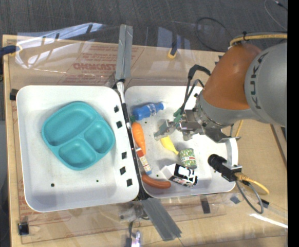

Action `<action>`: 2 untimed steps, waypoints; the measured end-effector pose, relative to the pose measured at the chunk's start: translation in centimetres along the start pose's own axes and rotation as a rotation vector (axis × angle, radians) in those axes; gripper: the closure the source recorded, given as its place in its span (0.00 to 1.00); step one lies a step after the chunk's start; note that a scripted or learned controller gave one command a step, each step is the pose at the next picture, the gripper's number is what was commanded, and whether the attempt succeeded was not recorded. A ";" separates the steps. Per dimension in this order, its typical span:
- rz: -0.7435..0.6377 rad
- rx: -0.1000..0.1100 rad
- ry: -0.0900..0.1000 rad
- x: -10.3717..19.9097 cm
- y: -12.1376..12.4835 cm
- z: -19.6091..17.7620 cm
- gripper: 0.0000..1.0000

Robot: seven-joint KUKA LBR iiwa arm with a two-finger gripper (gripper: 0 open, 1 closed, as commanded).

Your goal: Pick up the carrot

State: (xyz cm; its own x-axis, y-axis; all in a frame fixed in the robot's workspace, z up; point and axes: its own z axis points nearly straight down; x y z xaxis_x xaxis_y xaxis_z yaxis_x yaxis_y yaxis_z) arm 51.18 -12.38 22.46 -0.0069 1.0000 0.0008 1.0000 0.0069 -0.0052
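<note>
The carrot [138, 138] is orange and lies lengthwise against the left wall of the right bin [219, 187], tip toward the front. My gripper [165, 129] hangs over the middle of that bin, a short way to the right of the carrot and apart from it. It stands open with nothing between its fingers. The grey arm with its orange band [234, 81] reaches in from the right and covers the bin's far right part.
In the right bin lie a blue bottle [147, 110] behind the carrot, a yellow piece [169, 144] just under the gripper, a green can [187, 158], a black-and-white packet [184, 175] and a red sausage [155, 181]. A teal divided plate [77, 134] sits in the left bin [31, 189].
</note>
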 end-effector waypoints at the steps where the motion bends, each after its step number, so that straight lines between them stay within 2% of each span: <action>1: -0.347 0.000 0.000 -1.5 3.2 7.9 0.00; 2: -0.552 -0.002 -0.001 -2.4 6.2 13.5 0.00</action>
State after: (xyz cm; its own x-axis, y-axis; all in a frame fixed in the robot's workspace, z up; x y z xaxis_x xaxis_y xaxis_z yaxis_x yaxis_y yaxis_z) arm 57.36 -14.76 8.93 -0.5302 0.8479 0.0019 0.8479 0.5302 -0.0022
